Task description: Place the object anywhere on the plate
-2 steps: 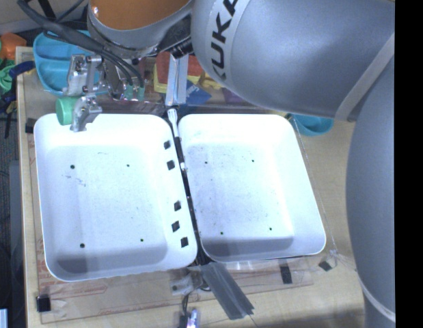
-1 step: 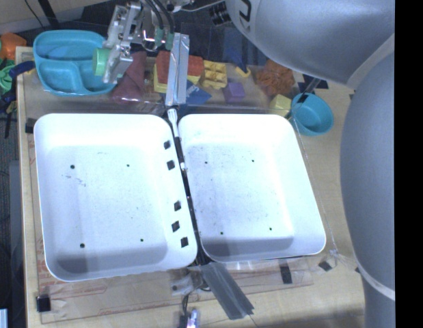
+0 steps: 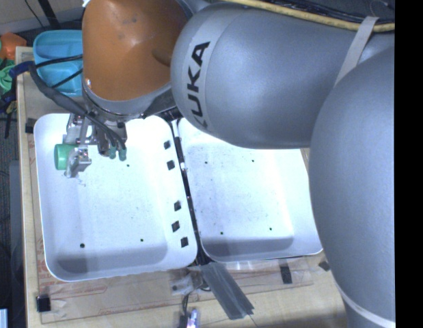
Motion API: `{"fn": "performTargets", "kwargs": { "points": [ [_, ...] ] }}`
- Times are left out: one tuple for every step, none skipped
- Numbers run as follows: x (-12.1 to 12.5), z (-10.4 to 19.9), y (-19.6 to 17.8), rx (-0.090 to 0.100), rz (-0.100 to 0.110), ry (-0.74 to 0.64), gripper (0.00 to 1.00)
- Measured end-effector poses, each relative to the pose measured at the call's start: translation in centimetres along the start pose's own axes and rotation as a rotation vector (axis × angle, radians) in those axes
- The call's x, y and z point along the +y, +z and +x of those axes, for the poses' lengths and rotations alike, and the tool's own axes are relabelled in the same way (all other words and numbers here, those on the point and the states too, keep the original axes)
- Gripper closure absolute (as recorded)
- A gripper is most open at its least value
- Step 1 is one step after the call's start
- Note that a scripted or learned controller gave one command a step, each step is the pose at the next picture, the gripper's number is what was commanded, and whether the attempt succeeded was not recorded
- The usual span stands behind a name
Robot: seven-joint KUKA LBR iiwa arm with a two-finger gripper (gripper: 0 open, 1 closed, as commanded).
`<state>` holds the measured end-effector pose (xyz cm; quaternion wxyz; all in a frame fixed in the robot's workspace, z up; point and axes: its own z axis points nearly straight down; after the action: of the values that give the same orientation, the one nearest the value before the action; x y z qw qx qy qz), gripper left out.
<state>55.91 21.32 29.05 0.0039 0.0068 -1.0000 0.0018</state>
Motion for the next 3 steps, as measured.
{"fn": "performTargets", "kwargs": {
  "points": [
    [-4.3, -9.7, -8.9, -0.006, -0.002, -0.016, 1.0],
    [0.5, -5.5, -4.0, -0.002, -0.001, -0.481, 1.0],
    [0.6, 3.0, -4.5, -0.005, -0.001, -0.539, 1.0]
  ]
}}
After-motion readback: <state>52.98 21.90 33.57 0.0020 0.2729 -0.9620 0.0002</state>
